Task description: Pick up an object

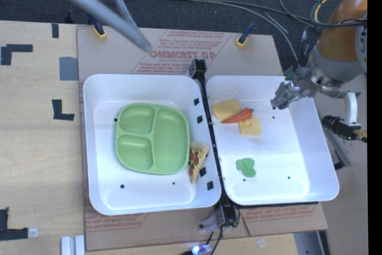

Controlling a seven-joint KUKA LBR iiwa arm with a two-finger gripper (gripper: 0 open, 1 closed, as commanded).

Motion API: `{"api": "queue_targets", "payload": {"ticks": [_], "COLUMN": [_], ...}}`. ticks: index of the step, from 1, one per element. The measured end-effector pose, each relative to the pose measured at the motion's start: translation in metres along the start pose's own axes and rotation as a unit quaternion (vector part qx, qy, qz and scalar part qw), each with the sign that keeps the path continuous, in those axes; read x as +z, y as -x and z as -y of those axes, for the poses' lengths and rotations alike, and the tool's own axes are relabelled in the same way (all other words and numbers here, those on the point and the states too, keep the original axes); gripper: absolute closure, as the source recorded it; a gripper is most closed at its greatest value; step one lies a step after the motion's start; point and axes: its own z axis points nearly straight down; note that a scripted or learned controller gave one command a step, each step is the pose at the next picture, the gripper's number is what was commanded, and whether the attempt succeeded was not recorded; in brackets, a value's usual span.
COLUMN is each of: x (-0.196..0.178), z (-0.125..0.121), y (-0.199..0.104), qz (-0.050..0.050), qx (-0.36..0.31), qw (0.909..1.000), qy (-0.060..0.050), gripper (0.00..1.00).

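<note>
While the grey arm [343, 57] with its orange band reaches in from the right, the gripper [280, 98] hangs over the far right part of the right bin [316, 152]. It is too small and blurry to tell how its hand is set, and nothing can be seen held in it. Four little toy foods lie in the right bin. A yellow piece [226, 109] sits near the far left side of that bin. An orange carrot [237, 116] lies touching it, pointing toward the right. A small yellow cheese block [250, 127] sits just beside the carrot, on the near side. A green leafy piece [245, 167] lies by itself, closer to the near edge and well apart from the other three. All four are apart from the gripper, which is off to their right. The left bin [101, 188] holds a green tray [153, 138] with three sections. A toy pizza slice [197, 159] lies just beside the tray's right edge, close to the wall between the two bins. Both bins rest on a brown cardboard sheet [179, 51] on the bench.
</note>
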Motion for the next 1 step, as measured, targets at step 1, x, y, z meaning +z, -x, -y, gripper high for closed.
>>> {"api": "queue_targets", "payload": {"ticks": [1], "x": [-0.0285], "z": [-0.0009], "y": [-0.0004], "qz": [0.000], "qx": [0.000], "qw": [1.0000], "qy": [-0.001], "gripper": [1.00]}}
